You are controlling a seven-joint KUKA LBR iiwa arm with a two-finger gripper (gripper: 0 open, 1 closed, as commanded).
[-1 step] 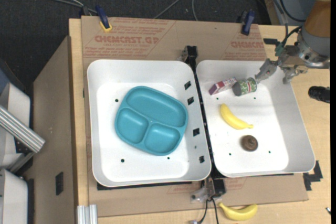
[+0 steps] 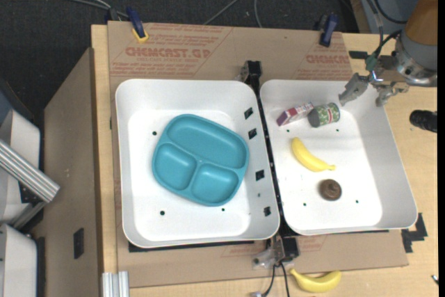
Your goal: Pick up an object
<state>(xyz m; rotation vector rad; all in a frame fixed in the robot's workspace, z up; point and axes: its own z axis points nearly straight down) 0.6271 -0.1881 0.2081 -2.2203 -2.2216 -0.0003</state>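
Your jaws (image 2: 364, 89) stand apart, holding nothing, over the right bin's (image 2: 389, 156) far right rim. In that bin: a small can (image 2: 324, 114) on its side touching a pink-white tube (image 2: 295, 113), a banana (image 2: 309, 156), a brown round piece (image 2: 330, 189). A teal divided plate (image 2: 200, 158) lies in the left bin (image 2: 132, 170).

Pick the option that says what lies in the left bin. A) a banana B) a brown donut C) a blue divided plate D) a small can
C: the blue divided plate lies alone in the left bin, while the banana, brown donut and small can are in the right bin.
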